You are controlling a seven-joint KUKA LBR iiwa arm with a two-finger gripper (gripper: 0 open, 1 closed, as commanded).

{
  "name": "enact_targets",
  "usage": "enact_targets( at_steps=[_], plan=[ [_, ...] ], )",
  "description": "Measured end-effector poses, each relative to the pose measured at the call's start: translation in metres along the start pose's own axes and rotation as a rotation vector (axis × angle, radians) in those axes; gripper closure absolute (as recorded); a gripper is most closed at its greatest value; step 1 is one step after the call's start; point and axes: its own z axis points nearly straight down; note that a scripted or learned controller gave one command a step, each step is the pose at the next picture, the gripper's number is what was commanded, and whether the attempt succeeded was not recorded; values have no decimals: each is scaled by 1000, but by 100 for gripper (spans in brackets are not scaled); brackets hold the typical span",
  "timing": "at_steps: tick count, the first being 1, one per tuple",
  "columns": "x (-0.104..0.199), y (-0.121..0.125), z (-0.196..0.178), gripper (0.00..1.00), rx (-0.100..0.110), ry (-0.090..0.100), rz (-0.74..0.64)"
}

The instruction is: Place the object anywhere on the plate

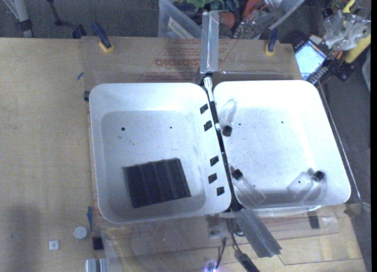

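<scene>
The left bin [118, 97] holds a flat, black, ribbed rectangular plate [156, 182] near its front. The right bin [277, 91] holds a clear, glassy object [303, 185] with a dark cap in its front right corner, well apart from the plate. A smaller clear piece [227, 112] lies by the divider.

Dark ridged rectangular plate [157, 182] flat in left bin's [106, 112] front, slightly skewed.

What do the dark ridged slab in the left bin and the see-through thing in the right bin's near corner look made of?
The dark slab looks like matte black plastic or rubber: flat, with parallel ridges and no glare. The see-through object in the right bin looks like clear plastic or glass with a dark cap: the white floor shows through it and its edges catch light. Which of the two is hard to tell.
</scene>
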Motion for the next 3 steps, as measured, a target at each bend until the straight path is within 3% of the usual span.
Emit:
enact_targets(
  at_steps=[1,2,3],
  plan=[
    [-61,13,0,100,2,-1,501],
    [-47,14,1,100,2,-1,1175],
    [-75,4,1,100,10,-1,981]
  ],
)
